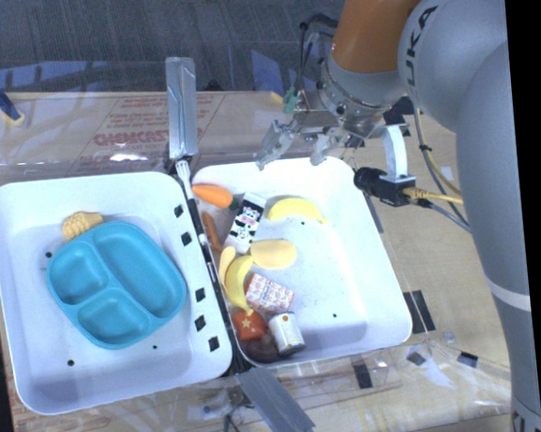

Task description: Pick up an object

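My gripper [295,151] hangs open above the far rim of the right bin [368,258], its two grey fingers spread with nothing between them. Below it in that bin lie a yellow banana-shaped toy [294,209], an orange carrot [214,195], a black-and-white patterned piece [245,223], a pale yellow piece [272,253], a banana [233,278], a red-patterned packet [270,295], a small can [285,332] and a red tomato-like toy [249,325].
The left bin [39,372] holds a blue divided plate [115,283] and a small yellow corn-like toy [81,222] at its far edge. A grey divider bar [181,105] runs between the bins. The right half of the right bin's floor is bare.
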`<state>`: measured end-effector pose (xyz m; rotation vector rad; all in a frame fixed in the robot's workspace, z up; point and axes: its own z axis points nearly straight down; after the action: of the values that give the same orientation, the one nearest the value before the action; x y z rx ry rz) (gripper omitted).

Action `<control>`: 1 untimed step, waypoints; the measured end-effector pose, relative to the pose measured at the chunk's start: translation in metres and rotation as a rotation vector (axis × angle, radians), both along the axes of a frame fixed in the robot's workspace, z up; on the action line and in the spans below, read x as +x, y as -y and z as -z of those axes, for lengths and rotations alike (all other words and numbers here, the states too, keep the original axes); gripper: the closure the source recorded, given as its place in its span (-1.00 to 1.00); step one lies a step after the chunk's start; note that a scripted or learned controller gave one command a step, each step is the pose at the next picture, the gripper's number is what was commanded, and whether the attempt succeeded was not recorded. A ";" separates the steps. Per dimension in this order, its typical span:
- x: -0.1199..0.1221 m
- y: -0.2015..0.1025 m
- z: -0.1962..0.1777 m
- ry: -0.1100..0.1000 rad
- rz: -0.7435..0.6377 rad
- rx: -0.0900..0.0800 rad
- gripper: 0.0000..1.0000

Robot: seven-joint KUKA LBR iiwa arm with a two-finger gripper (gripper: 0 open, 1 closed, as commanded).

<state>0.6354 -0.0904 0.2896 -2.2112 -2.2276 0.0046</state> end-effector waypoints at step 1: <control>-0.056 0.041 0.083 -0.006 -0.040 0.000 -1.00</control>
<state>0.5798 -0.1315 0.2069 -2.1630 -2.2690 0.0112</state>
